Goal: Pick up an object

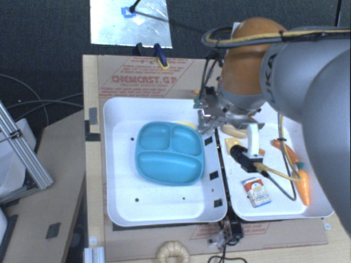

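Observation:
My gripper (207, 123) hangs low over the divider between the two white bins, at the far right corner of a blue divided plate (169, 152) lying in the left bin (122, 201). A sliver of something pale yellow (188, 125) shows at the plate's far rim, right beside the gripper. In the right bin (285, 212) lie a yellow banana-like piece (236, 131), a white oblong piece (253, 138), an orange carrot (303, 187), a small red-and-white box (256, 193) and a slim orange-and-green thing (287, 149). Nothing is seen held.
The grey arm with its orange band (247, 53) covers the far half of the right bin. A cardboard sheet (137, 78) lies under the bins, and a shiny square plate (130, 14) sits beyond it. A metal frame (22, 152) stands at the left.

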### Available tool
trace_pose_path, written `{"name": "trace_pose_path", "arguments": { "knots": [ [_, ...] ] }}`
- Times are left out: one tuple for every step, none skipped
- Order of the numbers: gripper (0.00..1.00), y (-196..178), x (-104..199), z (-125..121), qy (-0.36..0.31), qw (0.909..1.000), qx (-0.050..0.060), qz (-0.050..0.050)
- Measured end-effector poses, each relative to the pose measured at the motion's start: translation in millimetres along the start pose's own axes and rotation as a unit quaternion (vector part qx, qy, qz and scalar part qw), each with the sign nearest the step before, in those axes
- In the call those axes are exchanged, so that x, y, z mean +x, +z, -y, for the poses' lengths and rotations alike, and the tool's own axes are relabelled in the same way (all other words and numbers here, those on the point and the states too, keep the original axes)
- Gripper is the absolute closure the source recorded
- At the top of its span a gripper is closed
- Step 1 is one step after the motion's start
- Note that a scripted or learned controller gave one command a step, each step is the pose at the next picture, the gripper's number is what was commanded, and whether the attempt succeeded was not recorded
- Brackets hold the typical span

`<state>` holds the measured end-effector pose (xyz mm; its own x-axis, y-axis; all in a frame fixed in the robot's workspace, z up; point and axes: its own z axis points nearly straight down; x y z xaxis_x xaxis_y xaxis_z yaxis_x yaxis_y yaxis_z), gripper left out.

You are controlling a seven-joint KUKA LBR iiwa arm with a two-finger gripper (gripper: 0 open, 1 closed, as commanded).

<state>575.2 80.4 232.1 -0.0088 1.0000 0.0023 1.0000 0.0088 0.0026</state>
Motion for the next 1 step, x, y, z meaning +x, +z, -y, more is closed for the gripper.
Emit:
{"name": "trace_pose_path", "arguments": {
  "knots": [
    [1.0,12.5,-4.9,-13.5,0.002,1.0,0.0,0.002]
  ]
}}
